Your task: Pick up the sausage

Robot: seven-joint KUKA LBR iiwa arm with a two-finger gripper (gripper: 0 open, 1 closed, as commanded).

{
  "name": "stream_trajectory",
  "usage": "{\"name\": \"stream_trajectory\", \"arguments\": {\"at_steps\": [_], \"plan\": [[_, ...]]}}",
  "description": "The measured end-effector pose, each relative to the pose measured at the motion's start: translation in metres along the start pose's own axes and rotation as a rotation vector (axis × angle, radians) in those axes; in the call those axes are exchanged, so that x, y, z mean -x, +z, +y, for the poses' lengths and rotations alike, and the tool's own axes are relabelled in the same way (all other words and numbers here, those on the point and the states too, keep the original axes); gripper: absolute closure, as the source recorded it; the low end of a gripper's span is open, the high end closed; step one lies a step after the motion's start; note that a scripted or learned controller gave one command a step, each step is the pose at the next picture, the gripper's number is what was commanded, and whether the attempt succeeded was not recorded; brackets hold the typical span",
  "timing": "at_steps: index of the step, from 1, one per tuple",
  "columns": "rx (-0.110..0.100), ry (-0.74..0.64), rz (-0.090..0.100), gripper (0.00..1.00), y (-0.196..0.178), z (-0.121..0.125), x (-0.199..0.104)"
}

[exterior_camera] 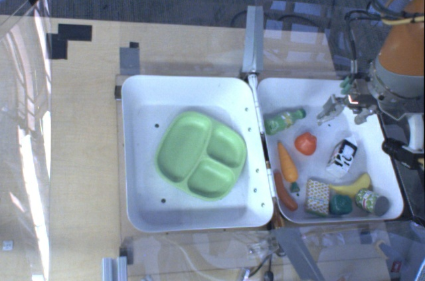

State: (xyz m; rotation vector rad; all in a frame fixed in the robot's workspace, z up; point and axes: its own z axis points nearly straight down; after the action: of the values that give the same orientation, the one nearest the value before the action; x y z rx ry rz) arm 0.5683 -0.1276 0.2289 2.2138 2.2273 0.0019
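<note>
The gripper (342,107) hangs open and empty over the right bin's (392,210) far side, while the sausage (283,191) lies against the near-left wall beside the carrot (287,163), so a finger could catch either.

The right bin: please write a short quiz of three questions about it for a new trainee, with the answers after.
1. True or false: the sausage lies against the left wall of the right bin.
2. Which thing lies right beside the sausage? A) the banana B) the carrot C) the green bottle
3. Fill the gap: the gripper hovers over the ____ part of the right bin, apart from the sausage.

Key
1. True; it runs along that wall near the front corner.
2. B
3. Rear; the sausage lies toward the front left.
</note>
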Motion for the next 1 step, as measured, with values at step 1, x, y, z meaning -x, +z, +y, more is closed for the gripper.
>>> {"name": "stream_trajectory", "arguments": {"at_steps": [1], "plan": [[-0.001, -0.008, 0.0, 0.0, 0.09, -0.0184, -0.0001]]}}
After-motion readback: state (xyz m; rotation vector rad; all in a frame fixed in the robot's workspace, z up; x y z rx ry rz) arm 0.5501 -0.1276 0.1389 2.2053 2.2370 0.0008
